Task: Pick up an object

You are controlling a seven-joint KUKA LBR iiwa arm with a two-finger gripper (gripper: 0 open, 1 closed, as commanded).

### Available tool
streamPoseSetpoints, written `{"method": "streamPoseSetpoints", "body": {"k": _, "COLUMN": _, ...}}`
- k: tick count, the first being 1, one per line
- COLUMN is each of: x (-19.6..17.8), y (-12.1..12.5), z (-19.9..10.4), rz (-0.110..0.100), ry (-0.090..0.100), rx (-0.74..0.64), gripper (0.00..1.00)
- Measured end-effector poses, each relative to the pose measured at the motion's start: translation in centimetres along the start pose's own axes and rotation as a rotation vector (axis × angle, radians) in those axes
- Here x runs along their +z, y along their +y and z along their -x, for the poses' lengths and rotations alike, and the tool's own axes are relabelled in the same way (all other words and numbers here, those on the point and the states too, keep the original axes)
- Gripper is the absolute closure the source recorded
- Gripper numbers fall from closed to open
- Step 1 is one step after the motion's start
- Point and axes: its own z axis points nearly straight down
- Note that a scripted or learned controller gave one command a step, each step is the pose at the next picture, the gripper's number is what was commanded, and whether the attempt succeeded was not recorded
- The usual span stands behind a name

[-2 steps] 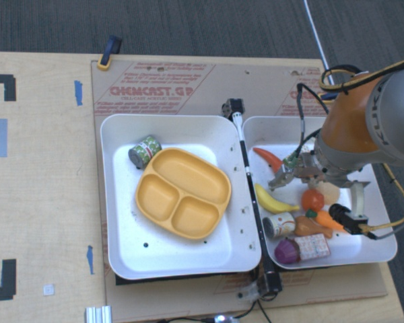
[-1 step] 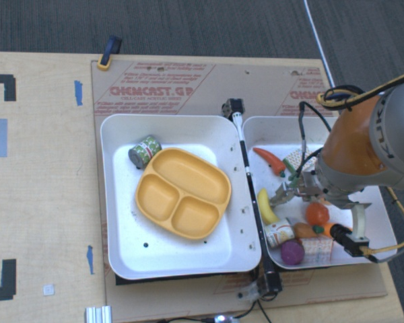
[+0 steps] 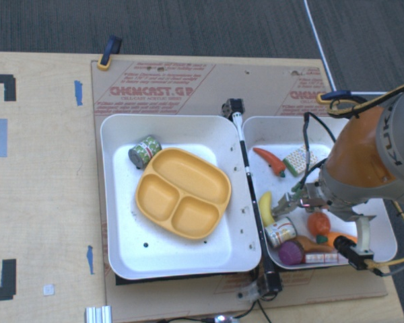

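Claw (image 3: 287, 205) low in right bin (image 3: 388, 247), fingers slightly apart, nothing visibly between them. Banana (image 3: 265, 208) just left of claw; small can (image 3: 281, 233) just below it; tomato (image 3: 318, 223) just right; red pepper (image 3: 269, 160) above.

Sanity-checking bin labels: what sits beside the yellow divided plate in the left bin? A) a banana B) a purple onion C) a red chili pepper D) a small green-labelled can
D: the small green-labelled can lies at the upper-left edge of the yellow divided plate in the left bin.
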Motion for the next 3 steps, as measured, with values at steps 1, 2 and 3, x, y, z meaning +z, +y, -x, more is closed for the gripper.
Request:
{"method": "streamPoseSetpoints", "body": {"k": 1, "x": -1.0, "y": 0.1, "z": 0.0, "rz": 0.004, "ry": 0.0, "rx": -0.001, "gripper": 1.0}}
{"method": "streamPoseSetpoints", "body": {"k": 2, "x": -1.0, "y": 0.1, "z": 0.0, "rz": 0.004, "ry": 0.0, "rx": -0.001, "gripper": 0.0}}
{"method": "streamPoseSetpoints", "body": {"k": 3, "x": -0.6, "y": -1.4, "z": -0.5, "rz": 0.022, "ry": -0.004, "rx": 0.003, "gripper": 0.0}}
